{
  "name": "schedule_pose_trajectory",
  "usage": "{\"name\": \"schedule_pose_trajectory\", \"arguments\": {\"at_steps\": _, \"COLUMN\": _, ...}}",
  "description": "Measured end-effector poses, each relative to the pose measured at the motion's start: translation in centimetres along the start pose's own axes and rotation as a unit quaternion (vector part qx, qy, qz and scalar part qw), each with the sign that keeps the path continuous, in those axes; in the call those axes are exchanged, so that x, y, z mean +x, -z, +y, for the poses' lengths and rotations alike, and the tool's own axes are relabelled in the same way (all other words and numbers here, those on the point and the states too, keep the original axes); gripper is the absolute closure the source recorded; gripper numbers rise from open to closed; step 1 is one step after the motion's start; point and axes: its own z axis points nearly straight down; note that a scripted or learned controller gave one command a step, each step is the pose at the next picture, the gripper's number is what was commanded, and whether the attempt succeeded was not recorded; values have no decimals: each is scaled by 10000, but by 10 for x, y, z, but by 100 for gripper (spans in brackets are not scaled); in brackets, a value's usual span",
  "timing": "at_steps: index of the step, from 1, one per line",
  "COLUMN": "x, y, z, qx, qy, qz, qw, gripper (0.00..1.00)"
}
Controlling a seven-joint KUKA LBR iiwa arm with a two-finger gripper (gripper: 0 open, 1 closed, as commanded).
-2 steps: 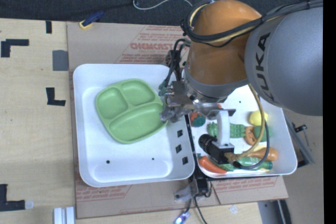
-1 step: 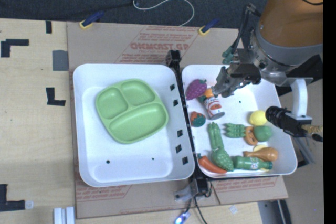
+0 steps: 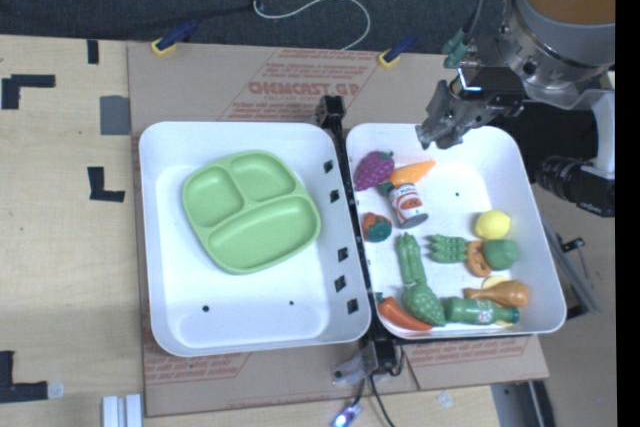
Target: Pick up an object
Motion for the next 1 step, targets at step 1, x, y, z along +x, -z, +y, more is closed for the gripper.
{"name": "schedule_pose_trajectory", "arguments": {"at_steps": 1, "x": 23, "y": 49, "z": 0, "qx": 15, "qy": 0, "qz": -1, "qw": 10000, "gripper": 100}}
